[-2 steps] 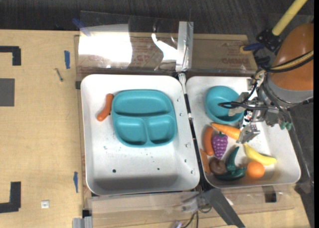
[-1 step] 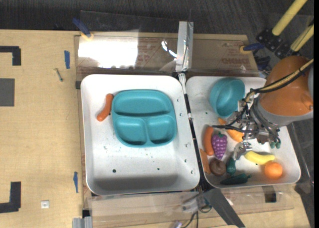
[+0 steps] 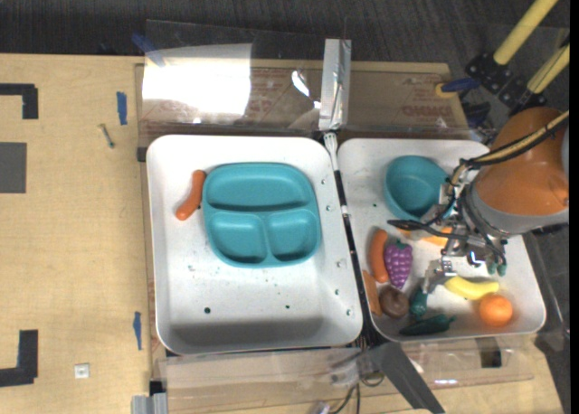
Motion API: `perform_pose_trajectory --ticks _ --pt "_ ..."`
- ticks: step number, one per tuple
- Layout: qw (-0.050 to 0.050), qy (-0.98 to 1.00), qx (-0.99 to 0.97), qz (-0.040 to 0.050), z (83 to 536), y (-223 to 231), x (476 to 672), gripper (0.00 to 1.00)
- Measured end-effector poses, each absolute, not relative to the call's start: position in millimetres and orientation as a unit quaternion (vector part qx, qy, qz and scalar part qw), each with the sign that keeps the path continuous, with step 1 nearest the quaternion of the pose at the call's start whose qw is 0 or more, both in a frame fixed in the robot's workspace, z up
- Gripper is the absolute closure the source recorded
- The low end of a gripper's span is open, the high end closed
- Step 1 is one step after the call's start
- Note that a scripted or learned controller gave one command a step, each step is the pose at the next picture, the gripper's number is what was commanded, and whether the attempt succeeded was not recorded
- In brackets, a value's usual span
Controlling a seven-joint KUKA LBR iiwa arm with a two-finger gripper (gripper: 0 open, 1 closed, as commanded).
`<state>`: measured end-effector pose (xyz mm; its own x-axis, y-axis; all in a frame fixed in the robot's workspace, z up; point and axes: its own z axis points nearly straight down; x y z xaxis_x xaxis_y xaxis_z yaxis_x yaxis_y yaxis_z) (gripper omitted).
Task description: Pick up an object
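A: Fruit and toy food, crowded in your right bin [image 3: 357,168], are what there is to pick. The gripper [image 3: 443,268] hangs over the middle of that heap, with the purple grapes [image 3: 398,261] just to its left and the yellow banana [image 3: 470,287] just to its lower right.

B: Is it holding any of them?

A: You can't tell from here. The metal parts at the wrist blur together, and nothing shows clearly between them.

B: What crowds it?

A: Plenty. An orange carrot [image 3: 377,249] lies along the far side of the grapes, close to the bin's left wall. Below the grapes sits a brown piece [image 3: 393,302], and a dark green piece [image 3: 430,322] lies along the near wall. An orange [image 3: 495,311] rests in the near right corner, touching or nearly touching the banana. A teal bowl [image 3: 413,183] sits toward the far side, tipped so you see into it, and the arm's grey body with its orange band [image 3: 529,173] covers the bin's far right part.

B: And the other bin?

A: Your left bin [image 3: 172,295] holds a teal divided plate [image 3: 262,211], one long compartment at the far side and two smaller ones nearer you. An orange sausage-shaped piece [image 3: 191,195] lies just beside the plate's left edge, on the bin floor, well apart from the gripper. A clear plastic sheet [image 3: 235,87] stands behind both bins.
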<state>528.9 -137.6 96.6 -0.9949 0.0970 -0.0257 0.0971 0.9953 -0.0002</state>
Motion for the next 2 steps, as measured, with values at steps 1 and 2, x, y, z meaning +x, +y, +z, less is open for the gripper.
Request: perform_pose_trajectory --ticks 1,2 --pt "0.016 0.999 0.047 -0.0017 105.5 -137.1 530.3 1.0" --pt "0.01 1.0 -0.003 -0.0016 246.8 -150.5 619.8 1.0"
